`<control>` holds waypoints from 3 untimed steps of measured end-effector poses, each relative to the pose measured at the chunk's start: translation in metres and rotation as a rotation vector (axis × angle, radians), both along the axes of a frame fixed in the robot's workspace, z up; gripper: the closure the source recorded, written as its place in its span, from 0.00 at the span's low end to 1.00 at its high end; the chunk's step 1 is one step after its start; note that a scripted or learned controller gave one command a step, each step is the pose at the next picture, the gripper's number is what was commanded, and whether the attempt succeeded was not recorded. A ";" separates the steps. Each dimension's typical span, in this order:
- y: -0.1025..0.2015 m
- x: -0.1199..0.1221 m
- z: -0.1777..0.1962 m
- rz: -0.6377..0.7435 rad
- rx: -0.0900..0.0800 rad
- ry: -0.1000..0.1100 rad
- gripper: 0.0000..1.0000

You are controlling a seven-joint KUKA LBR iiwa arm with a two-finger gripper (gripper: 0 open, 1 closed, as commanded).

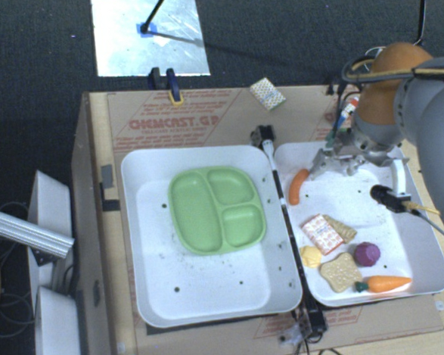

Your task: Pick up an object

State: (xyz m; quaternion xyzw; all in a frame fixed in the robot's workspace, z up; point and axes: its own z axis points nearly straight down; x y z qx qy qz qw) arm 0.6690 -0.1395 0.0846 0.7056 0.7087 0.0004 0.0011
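Nearest to me, at the front rim of the right bin (441,275), lies an orange carrot (386,282), and just beside it a toast-shaped piece (340,270) and a purple ball (367,254). A little further in I see a small yellow piece (311,256) and a red and white packet (321,234) resting against a cracker (341,227). These things are crowded together. Beyond them a second orange carrot (297,187) lies alone near the wall that divides the bins. The left bin (154,238) carries a green divided plate (217,209).

The gripper (338,161) hangs over the far part of the right bin, just right of the lone carrot. From this view I cannot tell how it stands, and I see nothing held in it.

I judge the lone carrot is the best target, because it has free space around. I would shift slightly left, turn the wrist to close across its thin width, then descend straight.
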 end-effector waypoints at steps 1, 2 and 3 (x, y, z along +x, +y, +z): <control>0.018 0.000 0.000 0.001 0.001 0.000 0.00; 0.019 0.000 0.000 0.001 0.000 0.000 0.00; 0.021 0.000 0.000 0.000 0.000 0.000 0.00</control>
